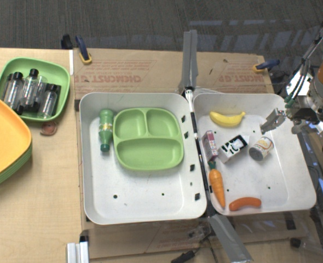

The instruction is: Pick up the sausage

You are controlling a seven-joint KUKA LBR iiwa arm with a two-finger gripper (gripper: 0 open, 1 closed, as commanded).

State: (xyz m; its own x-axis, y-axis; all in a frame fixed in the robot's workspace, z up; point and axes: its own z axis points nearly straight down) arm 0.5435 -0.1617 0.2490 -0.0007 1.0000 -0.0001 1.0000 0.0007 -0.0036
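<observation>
The sausage (244, 204) lies untouched at the near edge of the right bin (293, 163), just right of the carrot (217, 186), so the pick is not yet begun. The gripper (279, 119) hangs over the bin's far right side, well apart from it (near the small can (260, 147)); whether its fingers are open or closed I cannot tell, and nothing is seen between them.

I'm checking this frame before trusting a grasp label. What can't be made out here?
- Hand, camera view: small and blurred at the right bin's edge; whether it is open or shut is unreadable.
- Arm: cut off by the right edge above the wrist.
- Carrot: its far side tucks against the bin wall.
- Sausage: its contact with the bin's front rim is too small to judge.
</observation>
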